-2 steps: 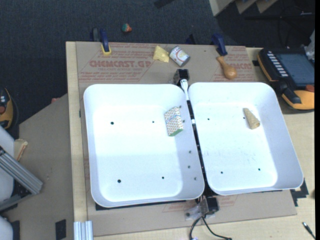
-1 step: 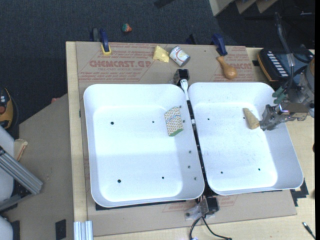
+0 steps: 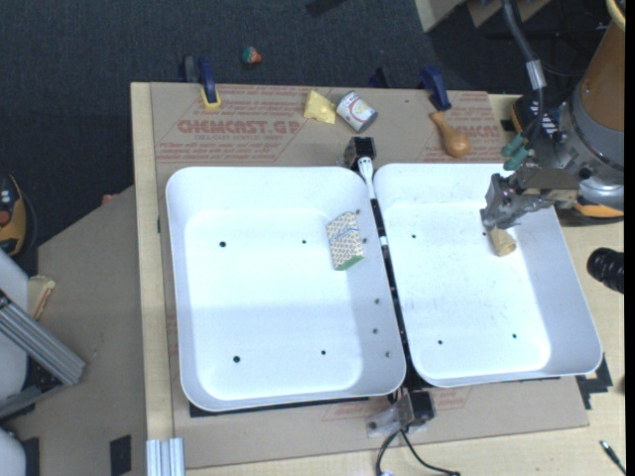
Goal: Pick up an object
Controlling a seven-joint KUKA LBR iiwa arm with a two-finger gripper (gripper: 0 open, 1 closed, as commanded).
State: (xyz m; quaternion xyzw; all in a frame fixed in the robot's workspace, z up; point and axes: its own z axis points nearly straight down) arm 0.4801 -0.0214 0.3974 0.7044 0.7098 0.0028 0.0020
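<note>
my gripper (image 3: 501, 228): over right bin (image 3: 556, 355) far-right edge, touching tan block (image 3: 505, 243); grip state cannot tell; open floor leftward.

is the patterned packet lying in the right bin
No, the patterned packet lies in the left bin, near its right wall.

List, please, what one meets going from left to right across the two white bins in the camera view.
Left bin → patterned packet → right bin → small tan block just below the gripper.
</note>
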